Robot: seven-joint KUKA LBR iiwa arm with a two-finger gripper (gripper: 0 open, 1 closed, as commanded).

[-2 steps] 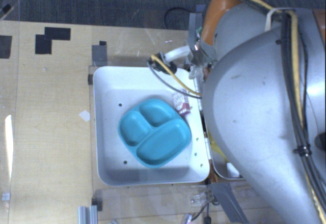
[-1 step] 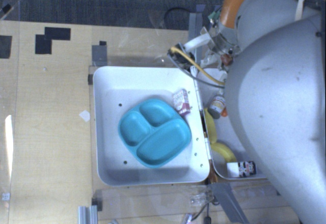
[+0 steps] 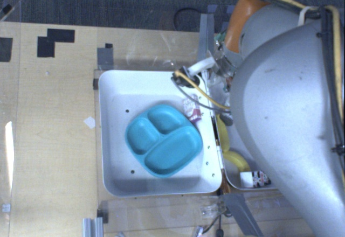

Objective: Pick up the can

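Note:
A small red and white thing [image 3: 192,110], possibly the can, sits in the left bin [image 3: 113,123] against its right wall, beside the blue plate. My gripper [image 3: 217,81] hangs over the wall between the two bins, just above and to the right of that thing. The arm's grey body hides the gripper's lower part. Another small white thing with red and dark marks [image 3: 254,179] lies at the front of the right bin [image 3: 232,181]; I cannot tell what it is.
A blue divided plate [image 3: 164,140] fills the middle of the left bin. A yellow banana [image 3: 233,156] lies in the right bin by the dividing wall. The arm covers most of the right bin. The wooden bench stretches to the left.

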